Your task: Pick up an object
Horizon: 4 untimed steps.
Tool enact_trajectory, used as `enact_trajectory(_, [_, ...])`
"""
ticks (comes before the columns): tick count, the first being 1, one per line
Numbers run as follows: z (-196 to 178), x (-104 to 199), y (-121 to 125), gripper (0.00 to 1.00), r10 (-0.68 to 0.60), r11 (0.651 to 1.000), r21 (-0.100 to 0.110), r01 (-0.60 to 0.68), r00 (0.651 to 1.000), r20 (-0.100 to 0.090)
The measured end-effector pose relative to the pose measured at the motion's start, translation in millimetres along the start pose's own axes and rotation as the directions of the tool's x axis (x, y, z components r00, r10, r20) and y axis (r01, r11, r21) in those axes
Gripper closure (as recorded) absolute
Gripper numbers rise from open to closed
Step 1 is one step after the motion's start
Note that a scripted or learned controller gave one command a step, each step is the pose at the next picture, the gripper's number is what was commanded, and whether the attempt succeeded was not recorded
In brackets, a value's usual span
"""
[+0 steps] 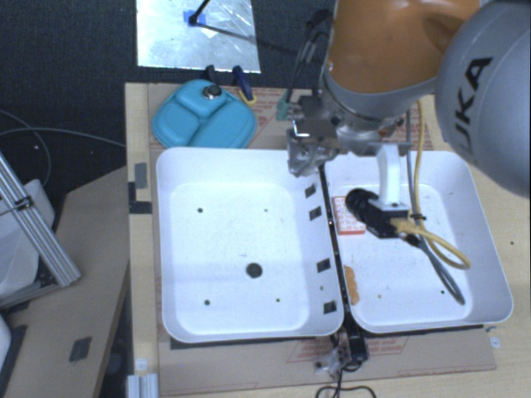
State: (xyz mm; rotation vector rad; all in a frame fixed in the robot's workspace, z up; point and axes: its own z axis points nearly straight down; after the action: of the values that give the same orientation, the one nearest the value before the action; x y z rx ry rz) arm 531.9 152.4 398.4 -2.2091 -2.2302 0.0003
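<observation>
My gripper (305, 161) hangs from the big grey and orange arm over the back end of the divider between the two bins. In the left bin (178, 222), a small dark round disc (254, 270) lies near the middle, well in front of the gripper. In the right bin (481, 222), a small orange-brown piece (351, 285) rests close to the divider. A white card with red print (345, 215) lies flat just right of the divider, partly under the arm's hardware. I see nothing between the gripper's tips.
A blue lidded container (203, 116) sits behind the left bin. A shiny foil sheet (195, 19) lies farther back. Black tabs (319, 239) line the divider. A metal frame (29, 230) stands at the far left.
</observation>
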Motion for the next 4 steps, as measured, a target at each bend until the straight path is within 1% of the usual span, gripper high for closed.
enact_trajectory(1, [-13.6,-3.4,1.3,1.0,-0.001,1.0,-0.007,0.001,1.0,0.0])
enact_trajectory(2, [0.3,79.6,35.3,1.0,-0.001,1.0,-0.005,0.001,1.0,-0.002])
enact_trajectory(3, [49.7,80.6,107.2,1.0,0.01,1.0,-0.007,-0.01,1.0,0.001])
enact_trajectory(4, [116.1,81.9,14.3,1.0,0.005,1.0,0.01,-0.005,1.0,0.004])
